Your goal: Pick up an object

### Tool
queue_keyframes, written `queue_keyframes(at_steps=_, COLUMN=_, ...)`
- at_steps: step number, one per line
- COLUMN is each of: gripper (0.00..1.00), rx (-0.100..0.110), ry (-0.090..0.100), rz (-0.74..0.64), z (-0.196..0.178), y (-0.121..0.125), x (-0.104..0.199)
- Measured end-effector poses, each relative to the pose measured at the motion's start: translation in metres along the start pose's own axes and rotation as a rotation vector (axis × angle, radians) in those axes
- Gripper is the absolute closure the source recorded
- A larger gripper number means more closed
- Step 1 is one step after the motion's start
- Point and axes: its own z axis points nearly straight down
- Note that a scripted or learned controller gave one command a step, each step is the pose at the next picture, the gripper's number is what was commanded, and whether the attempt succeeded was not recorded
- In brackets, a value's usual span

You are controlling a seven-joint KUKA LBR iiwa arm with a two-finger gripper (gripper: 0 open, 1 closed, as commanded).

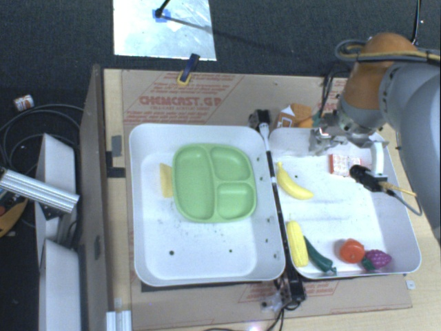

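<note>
gripper (322, 141) at upper right bin's (403, 250) far edge, grip state unclear, banana (292, 183) near divider, open floor mid-bin

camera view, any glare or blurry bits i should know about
Camera view: the foil sheet on the dark floor throws bright glare; both white bins are evenly lit with soft shadows; the gripper region is soft and cluttered, and the small grapes look fuzzy.

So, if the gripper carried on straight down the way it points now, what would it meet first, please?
Most likely the bare white floor of the right bin near its back-left corner. The gripper hangs there, with the red-and-white packet just to its right. Depth is hard to judge from this slanted view.
</note>
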Motion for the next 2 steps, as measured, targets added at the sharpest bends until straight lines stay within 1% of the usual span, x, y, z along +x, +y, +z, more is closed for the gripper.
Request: queue_keyframes(at_steps=2, gripper=1.0, rx=-0.007, ry=-0.001, rz=-0.004, z=-0.022, y=0.002, x=0.0)
